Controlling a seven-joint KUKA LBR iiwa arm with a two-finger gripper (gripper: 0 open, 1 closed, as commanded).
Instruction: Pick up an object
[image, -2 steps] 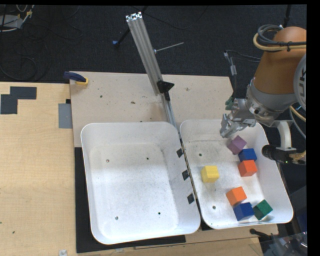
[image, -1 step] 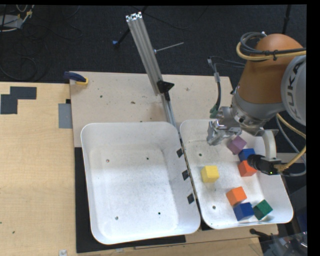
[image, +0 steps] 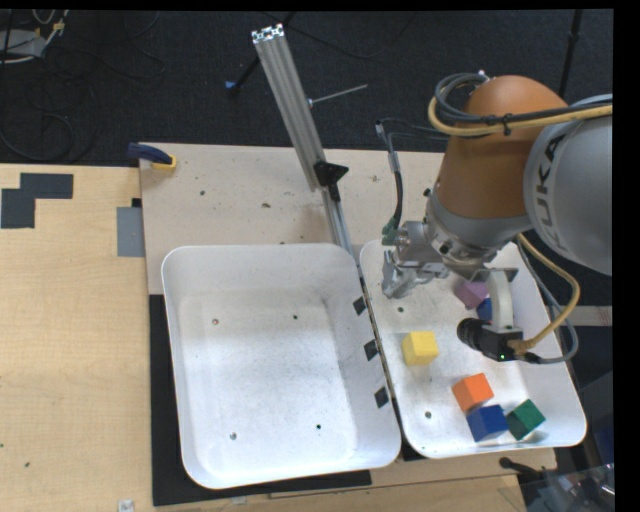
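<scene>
The right bin (image: 440, 440) holds a yellow cube (image: 420, 347) near its middle. Toward its front right lie an orange block (image: 472, 389), a blue block (image: 487, 422) and a green block (image: 525, 418). A purple block (image: 472, 293) sits partly hidden under the arm. My gripper (image: 398, 282) hangs over the bin's back left part, behind and a little left of the yellow cube. Nothing shows between its fingers.
The left bin (image: 200, 270) lies beside the right one, with black clips (image: 370, 349) along the shared edge. A slanted aluminium bar (image: 296, 110) rises behind the bins. The bulky orange and grey arm (image: 500, 160) covers the right bin's back right.
</scene>
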